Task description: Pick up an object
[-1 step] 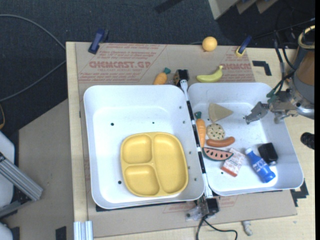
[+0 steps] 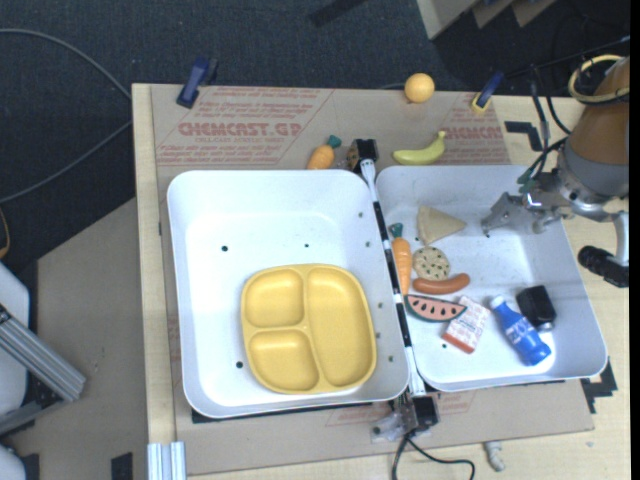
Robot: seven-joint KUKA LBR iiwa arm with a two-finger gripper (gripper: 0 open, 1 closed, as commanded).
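The right bin (image 2: 560,268) holds several toys: a pale wedge (image 2: 438,225), a carrot (image 2: 401,263) along the left wall, a speckled cookie (image 2: 431,263), a sausage (image 2: 440,284), a watermelon slice (image 2: 434,308), a red-and-white packet (image 2: 466,326), a blue bottle (image 2: 521,332) and a black block (image 2: 536,304). My gripper (image 2: 497,217) hangs over the bin's far right part, just right of the pale wedge and above bare bin floor. Nothing is seen held in it.
A yellow divided plate (image 2: 308,326) lies in the left bin (image 2: 200,268). Behind the bins, on the cardboard, lie a banana (image 2: 420,151), an orange ball (image 2: 420,88) and a small orange toy (image 2: 322,156). Blue clips (image 2: 196,81) pin the board's far edge.
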